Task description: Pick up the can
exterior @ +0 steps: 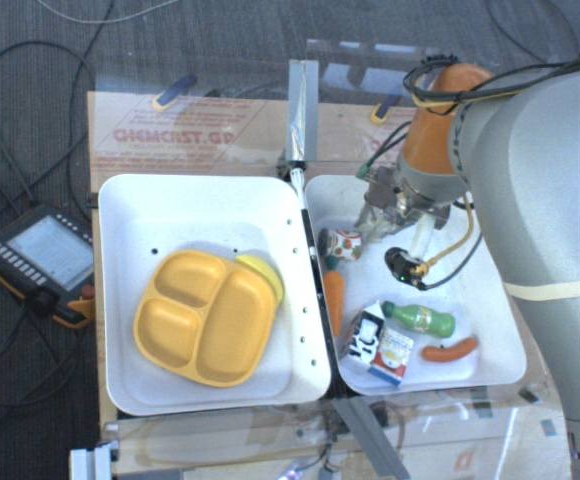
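— Step in hand? Closing in, by the look of it. Gripper (pixel 375 230) low in the right bin (pixel 490 363), just beside the can (pixel 342 245), which lies tipped near the bin's left wall, above the carrot (pixel 333 301).

— Holding anything? Open or shut?

— Cannot tell; nothing visibly gripped.

— Next move?

— Probably a small shift left to straddle the can, then close and lift straight, clear of the carrot.

— Any writing?

— "CHEMCIST.GR", roughly, in red on the cardboard (pixel 175 138) behind the left bin (pixel 120 268). Carton (pixel 367 334) print too small to read.
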`<state>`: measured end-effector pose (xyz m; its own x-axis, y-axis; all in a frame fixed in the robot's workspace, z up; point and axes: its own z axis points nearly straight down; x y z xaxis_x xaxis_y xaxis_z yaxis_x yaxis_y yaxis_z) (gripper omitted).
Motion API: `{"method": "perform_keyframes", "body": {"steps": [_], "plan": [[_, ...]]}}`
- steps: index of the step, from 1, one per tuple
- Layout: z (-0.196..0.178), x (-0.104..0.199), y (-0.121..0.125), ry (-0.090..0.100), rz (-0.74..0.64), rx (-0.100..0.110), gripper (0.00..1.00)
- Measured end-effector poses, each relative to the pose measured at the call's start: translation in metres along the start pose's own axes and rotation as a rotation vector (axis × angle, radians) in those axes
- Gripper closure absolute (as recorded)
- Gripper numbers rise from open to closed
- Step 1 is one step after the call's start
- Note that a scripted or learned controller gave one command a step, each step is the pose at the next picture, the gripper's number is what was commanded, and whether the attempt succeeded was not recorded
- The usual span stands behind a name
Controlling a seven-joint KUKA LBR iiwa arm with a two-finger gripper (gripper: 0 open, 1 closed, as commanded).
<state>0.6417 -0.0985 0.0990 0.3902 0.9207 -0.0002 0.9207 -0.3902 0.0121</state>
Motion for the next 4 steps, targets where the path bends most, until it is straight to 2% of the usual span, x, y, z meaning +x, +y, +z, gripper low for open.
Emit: {"method": "perform_keyframes", "body": {"steps": [1,2,3,4], "plan": [[-0.076,-0.085,-0.031,-0.007,0.306,0.015,1.0],[-0.105,-0.124,-0.001,-0.006,0.416,0.015,1.0],[-0.118,-0.123,0.02,-0.007,0.612,0.015,1.0],[-0.123,-0.114,0.051,-0.009,0.514,0.013,1.0]]}}
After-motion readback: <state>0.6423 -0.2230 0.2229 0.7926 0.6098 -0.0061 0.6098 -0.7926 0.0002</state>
